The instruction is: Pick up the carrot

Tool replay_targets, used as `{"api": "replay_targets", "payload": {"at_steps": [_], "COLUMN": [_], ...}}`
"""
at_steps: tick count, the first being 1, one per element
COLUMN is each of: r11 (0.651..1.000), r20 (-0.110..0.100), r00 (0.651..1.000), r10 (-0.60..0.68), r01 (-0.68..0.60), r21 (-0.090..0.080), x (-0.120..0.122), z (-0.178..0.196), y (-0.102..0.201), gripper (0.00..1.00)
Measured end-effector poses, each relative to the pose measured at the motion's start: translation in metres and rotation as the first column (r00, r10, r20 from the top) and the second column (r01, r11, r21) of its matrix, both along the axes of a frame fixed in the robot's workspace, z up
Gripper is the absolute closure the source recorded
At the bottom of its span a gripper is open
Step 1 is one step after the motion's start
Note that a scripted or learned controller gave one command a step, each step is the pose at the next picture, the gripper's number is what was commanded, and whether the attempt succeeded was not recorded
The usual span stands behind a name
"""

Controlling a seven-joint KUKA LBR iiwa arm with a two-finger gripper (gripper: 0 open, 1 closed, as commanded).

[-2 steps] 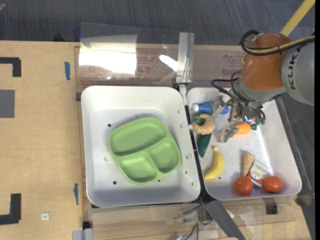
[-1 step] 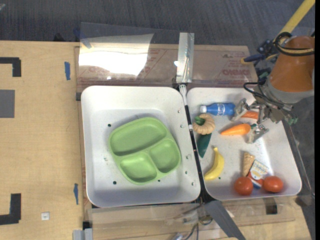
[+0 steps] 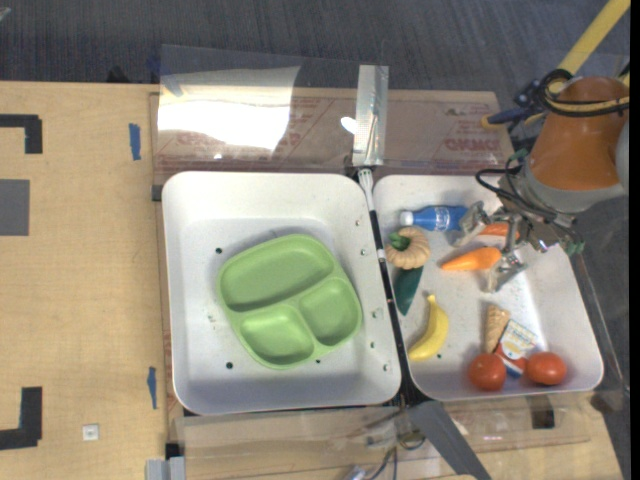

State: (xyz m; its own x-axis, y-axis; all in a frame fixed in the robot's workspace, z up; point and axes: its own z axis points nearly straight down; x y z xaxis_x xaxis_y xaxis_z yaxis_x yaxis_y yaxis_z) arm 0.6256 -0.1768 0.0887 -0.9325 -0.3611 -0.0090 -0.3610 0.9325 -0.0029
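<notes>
Bottle (image 3: 437, 217) and pastry (image 3: 409, 249) crowd the carrot (image 3: 470, 260); its near side lies open.

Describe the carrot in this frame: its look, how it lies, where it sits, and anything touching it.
The carrot is a smooth, bright orange toy-like piece, tapered, lying flat with its narrow tip pointing left. It rests on the floor of the right bin, in the upper part, below the blue bottle and right of the bagel-like ring. The hand is at its thicker right end; whether it touches the carrot cannot be told.
</notes>
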Motion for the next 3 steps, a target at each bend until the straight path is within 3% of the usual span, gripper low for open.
{"api": "replay_targets", "payload": {"at_steps": [1,2,3], "r11": [0.996,0.996,0.944], "r20": [0.001,0.015,0.001], "r00": [0.996,0.996,0.944], "r10": [-0.092,-0.091,-0.329], "r01": [0.092,0.091,0.329], "r21": [0.0,0.001,0.003], "x": [-0.041,-0.036,-0.065], "z": [0.001,0.015,0.101], "y": [0.0,0.001,0.052], "gripper": [0.0,1.0,1.0]}}
